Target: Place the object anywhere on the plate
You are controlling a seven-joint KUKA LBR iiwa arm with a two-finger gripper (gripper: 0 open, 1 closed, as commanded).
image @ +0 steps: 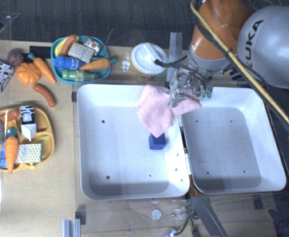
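A pink cloth [156, 112] hangs bunched over the far part of the left bin [104, 157], near the wall between the two bins. My gripper [176, 96] comes in from the right above that wall and is shut on the cloth's upper right part, with folds spreading to both sides of the fingers. The cloth's lower tip hangs just above a small blue block [157, 142] lying on the left bin's floor. A yellow plate [49, 138] sits on the bench at the far left, outside the bins, loaded with toy food.
The right bin [233, 152] lies under the arm. A white bowl [149, 58] stands behind the bins. A blue bowl [103, 72] of toy food, a toy pumpkin [26, 73], a carrot and a sausage [44, 95] lie at the back left.
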